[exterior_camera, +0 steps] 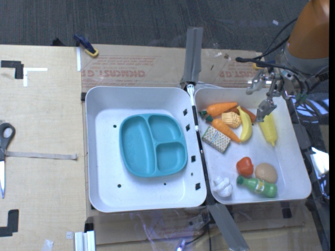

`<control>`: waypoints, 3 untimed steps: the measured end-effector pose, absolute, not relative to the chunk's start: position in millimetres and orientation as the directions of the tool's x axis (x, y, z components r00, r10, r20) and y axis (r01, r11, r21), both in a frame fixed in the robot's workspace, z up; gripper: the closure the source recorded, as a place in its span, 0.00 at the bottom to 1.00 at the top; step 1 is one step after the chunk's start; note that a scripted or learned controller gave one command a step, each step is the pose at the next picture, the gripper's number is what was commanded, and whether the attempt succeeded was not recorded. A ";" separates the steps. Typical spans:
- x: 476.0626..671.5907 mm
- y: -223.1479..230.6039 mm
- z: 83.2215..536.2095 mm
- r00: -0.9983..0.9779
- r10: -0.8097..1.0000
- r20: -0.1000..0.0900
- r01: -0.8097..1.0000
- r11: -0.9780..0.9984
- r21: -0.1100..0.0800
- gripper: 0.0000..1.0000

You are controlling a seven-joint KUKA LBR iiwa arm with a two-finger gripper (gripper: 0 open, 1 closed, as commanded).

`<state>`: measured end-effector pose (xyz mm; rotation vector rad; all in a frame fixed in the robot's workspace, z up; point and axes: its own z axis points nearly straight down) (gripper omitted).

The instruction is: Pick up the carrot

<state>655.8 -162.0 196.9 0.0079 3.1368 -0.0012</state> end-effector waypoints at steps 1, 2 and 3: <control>635.1 -96.4 97.9 -0.992 -0.128 -0.010 -0.128 0.992 -0.002 0.00; 638.3 -97.0 110.7 -0.991 -0.130 -0.020 -0.130 0.992 -0.007 1.00; 547.5 -109.7 100.5 -0.997 0.076 -0.020 0.076 0.997 -0.001 1.00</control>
